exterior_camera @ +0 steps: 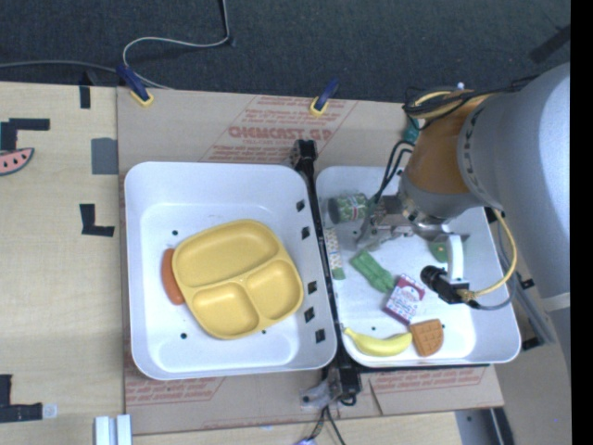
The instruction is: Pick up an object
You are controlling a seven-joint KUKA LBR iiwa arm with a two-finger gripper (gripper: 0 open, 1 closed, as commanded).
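2 bins [148,276], 1 banana [378,343], 1 tray [236,276].

Yellow divided tray [237,276] lying flat in left bin, banana [378,343] (right bin's near edge), green block [372,272].

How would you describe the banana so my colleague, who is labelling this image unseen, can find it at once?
Start at the right white bin, the one the grey arm reaches into, and go to its near edge. The banana lies there in the corner beside the divider, just left of a brown biscuit-like piece. It is the only yellow, curved thing in that bin.
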